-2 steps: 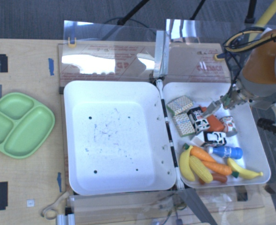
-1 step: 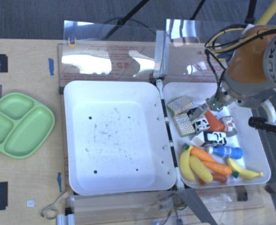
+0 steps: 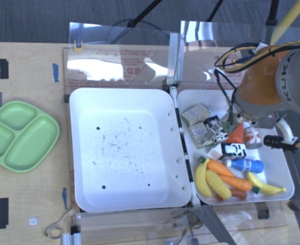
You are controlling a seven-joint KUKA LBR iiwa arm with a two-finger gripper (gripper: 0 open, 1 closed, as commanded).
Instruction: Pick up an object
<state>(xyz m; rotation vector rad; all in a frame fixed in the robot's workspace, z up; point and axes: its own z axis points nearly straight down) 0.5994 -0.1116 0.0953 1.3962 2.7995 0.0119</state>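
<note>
The right bin holds a heap of toy items. A grey patterned packet lies at its back left. Toward the front are a carrot, an ear of corn, a yellow banana and a blue bottle. Mid-bin sit an orange wedge and a black-and-white item. My gripper hangs low over the bin, right beside the packet's near edge and left of the orange wedge. The arm's orange band rises behind it.
The left bin stands next to the right one, a raised rim between them. A green divided plate rests on the bench at far left. Clear panels stand behind both bins. Cables loop near the arm.
</note>
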